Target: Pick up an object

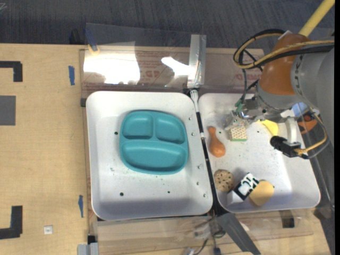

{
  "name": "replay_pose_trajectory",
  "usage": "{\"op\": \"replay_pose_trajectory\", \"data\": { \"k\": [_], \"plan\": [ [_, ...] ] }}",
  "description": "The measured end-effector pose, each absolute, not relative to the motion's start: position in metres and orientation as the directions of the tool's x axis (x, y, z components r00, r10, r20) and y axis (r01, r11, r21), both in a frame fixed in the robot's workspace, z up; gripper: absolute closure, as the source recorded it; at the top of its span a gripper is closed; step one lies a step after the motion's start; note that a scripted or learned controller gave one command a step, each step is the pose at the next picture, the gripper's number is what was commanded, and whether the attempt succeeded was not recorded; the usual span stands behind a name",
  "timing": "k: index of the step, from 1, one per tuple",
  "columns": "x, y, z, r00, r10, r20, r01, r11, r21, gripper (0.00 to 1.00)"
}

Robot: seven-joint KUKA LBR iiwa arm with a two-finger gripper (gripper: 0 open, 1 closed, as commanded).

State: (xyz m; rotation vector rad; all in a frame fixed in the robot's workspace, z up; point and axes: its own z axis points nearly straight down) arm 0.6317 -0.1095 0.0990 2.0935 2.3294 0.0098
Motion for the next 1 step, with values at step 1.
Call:
{"op": "replay_pose_trajectory", "data": {
  "k": [1],
  "plan": [
    [0.6043, -0.0542, 0.1892, -0.037, 0.999, 0.001, 0.999, 0.037, 0.009, 1.00]
  ]
}}
